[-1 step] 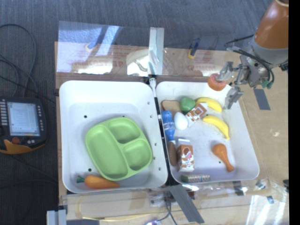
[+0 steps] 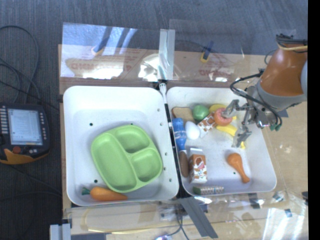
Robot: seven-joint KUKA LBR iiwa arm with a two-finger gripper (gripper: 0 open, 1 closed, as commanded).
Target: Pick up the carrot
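Fingers are spread apart on the gripper (image 2: 239, 121), nothing held; the carrot (image 2: 104, 194) lies well apart, risking a wrong grab.

A rounded orange band (image 2: 282, 69) is seen on the arm, with a grey segment below it. Thin black cables (image 2: 245, 84) are looped beside the wrist. The gripper (image 2: 238, 120) is made of two slim grey metal fingers.
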